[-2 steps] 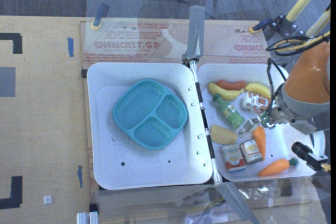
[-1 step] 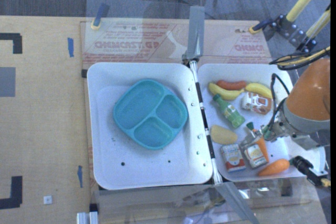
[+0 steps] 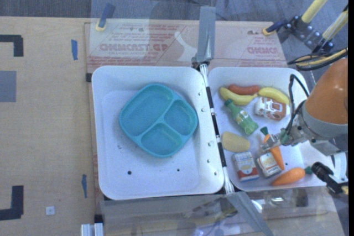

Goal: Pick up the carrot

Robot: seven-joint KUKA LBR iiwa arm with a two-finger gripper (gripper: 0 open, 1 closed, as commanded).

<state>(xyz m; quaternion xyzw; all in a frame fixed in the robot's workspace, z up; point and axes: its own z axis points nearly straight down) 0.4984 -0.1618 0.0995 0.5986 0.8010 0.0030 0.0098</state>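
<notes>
A slim orange carrot (image 3: 276,156) with a green top lies in the right bin (image 3: 218,81), near its front right, pointing toward the front edge. A second, fatter orange carrot-like piece (image 3: 289,176) lies against that bin's front wall. My gripper (image 3: 278,141) reaches in from the right and hangs right over the slim carrot's upper end, hiding part of it. I cannot tell whether it touches the carrot. The grey wrist and orange band (image 3: 332,98) rise behind it at the right edge.
The right bin also holds a red sausage (image 3: 244,89), two bananas (image 3: 234,96), a green bottle (image 3: 241,118), a white and red pack (image 3: 270,109), a pale potato (image 3: 236,142) and two small cartons (image 3: 245,166). In the left bin (image 3: 105,135) lies a teal divided plate (image 3: 159,119).
</notes>
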